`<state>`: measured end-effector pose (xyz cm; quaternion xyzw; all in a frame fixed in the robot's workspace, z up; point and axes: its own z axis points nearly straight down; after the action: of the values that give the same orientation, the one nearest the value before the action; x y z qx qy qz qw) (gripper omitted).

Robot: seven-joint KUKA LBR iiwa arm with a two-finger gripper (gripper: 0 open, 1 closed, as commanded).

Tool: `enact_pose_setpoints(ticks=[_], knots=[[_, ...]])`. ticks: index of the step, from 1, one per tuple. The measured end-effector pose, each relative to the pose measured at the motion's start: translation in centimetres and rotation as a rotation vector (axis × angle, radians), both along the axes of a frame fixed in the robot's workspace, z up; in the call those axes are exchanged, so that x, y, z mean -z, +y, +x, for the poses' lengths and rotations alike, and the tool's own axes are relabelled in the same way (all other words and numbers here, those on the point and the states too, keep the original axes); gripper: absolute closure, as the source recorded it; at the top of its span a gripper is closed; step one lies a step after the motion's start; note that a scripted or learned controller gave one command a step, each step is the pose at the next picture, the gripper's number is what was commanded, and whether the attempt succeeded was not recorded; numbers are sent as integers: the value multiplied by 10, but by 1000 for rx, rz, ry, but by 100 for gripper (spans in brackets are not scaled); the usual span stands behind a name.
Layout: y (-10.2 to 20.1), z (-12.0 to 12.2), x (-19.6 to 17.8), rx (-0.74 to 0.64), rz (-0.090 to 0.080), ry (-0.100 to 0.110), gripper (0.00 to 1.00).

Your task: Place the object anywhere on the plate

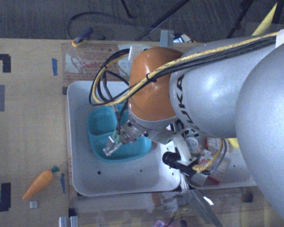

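Note:
A teal-blue divided plate (100, 125) lies in the left white bin (85, 174), towards its left side. My gripper (110, 148) hangs over the plate's near right part, its tip above the lower compartment. The orange wrist band and grey arm cover the plate's right side. I see no object between the gripper and the plate; the arm hides much of that area.
An orange toy carrot (38, 184) lies on the wooden bench left of the bin, outside it. In the right bin, some red and white items (209, 151) peek out under the arm. Cables loop over the bin's upper edge (100, 82).

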<state>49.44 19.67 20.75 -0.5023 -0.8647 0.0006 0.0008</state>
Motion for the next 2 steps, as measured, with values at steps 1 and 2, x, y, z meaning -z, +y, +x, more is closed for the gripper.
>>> enact_pose_setpoints(ticks=[1,2], knots=[[-48,27,23,-16,0,0,0],[-47,28,13,-15,1,-3,100]])
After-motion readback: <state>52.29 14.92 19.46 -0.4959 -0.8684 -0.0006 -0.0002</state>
